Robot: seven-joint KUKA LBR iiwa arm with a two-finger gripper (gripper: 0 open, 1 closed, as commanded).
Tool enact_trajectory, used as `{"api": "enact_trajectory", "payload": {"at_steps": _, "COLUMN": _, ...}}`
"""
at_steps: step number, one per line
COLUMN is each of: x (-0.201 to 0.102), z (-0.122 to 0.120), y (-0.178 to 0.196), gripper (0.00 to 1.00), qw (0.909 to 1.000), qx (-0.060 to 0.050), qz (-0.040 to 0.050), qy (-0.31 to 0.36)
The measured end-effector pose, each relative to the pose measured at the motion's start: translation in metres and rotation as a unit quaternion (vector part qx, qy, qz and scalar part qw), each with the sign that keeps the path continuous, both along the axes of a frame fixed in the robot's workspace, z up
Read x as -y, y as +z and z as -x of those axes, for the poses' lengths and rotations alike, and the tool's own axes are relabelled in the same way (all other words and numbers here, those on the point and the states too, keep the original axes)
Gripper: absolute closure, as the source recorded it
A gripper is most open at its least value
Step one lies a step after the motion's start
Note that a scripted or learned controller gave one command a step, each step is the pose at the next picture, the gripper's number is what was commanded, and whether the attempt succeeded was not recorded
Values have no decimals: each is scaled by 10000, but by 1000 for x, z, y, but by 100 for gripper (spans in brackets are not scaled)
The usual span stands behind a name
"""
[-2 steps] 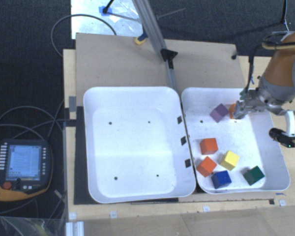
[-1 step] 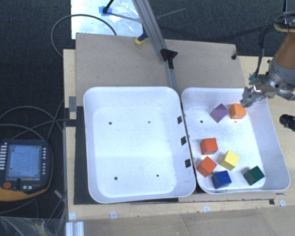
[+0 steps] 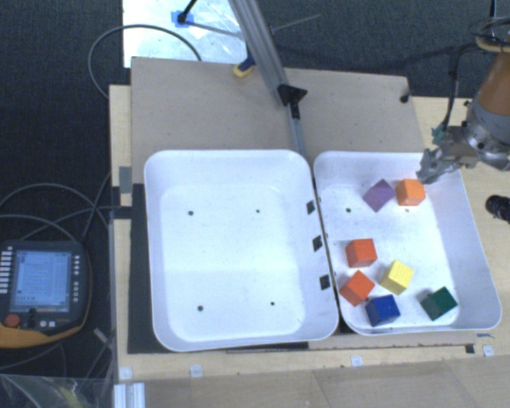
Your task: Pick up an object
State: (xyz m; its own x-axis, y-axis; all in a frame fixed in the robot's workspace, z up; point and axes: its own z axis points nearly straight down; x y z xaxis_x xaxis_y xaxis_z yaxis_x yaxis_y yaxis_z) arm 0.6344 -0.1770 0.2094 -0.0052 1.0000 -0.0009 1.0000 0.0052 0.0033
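The tool [image 3: 432, 167] hangs over the upper right rim of the right bin [image 3: 476, 253], at about two o'clock from that bin's middle; it is too small and blurred to tell how it is set, and nothing can be seen in its grip. The nearest block is an orange cube [image 3: 410, 192], lying on the bin floor just beside the tool, at roughly seven o'clock from it, whether touching cannot be told. A purple cube [image 3: 378, 195] sits just at its nine o'clock side (tilted like a diamond). Lower in the same bin lie a second orange cube [image 3: 361, 252], a third orange cube [image 3: 356, 287], a yellow cube [image 3: 399, 275], a blue cube [image 3: 382, 310] and a green cube [image 3: 439, 303], all well apart from the tool, toward six and seven o'clock. The left bin [image 3: 229, 245] stands beside it on the table [image 3: 204, 100].
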Motion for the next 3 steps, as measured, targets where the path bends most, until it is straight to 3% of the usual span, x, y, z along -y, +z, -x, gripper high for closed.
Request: {"api": "enact_trajectory", "payload": {"at_steps": 3, "x": -160, "z": -23, "y": 1, "gripper": 100, "qw": 10000, "qx": -2, "qz": -16, "qy": 27}}
